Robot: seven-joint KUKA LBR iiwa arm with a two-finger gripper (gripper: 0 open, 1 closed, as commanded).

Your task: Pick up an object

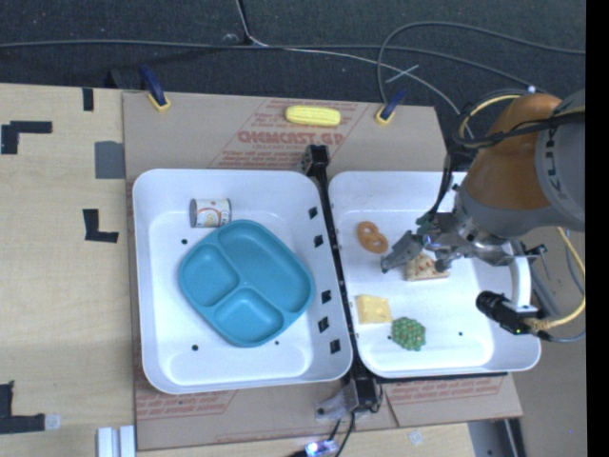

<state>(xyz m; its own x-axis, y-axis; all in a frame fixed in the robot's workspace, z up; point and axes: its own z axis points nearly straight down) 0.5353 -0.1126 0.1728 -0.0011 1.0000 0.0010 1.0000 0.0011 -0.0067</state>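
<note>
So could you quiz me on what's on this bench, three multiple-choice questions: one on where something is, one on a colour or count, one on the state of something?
1. Where does the yellow corn cob lie?
A. In the left bin
B. On the cardboard behind the bins
C. In the right bin

2. What colour is the divided plate?
A. Blue
B. Red
C. Green

3. How does the small can rest?
A. Upright
B. On its side
C. Stacked on the plate

Answers:
1 B, the cob sits on the brown cardboard, beyond both bins' far rims.
2 A, the plate in the left bin is plainly blue.
3 B, the can lies on its side beside the plate's far edge, its round end facing sideways.
</note>
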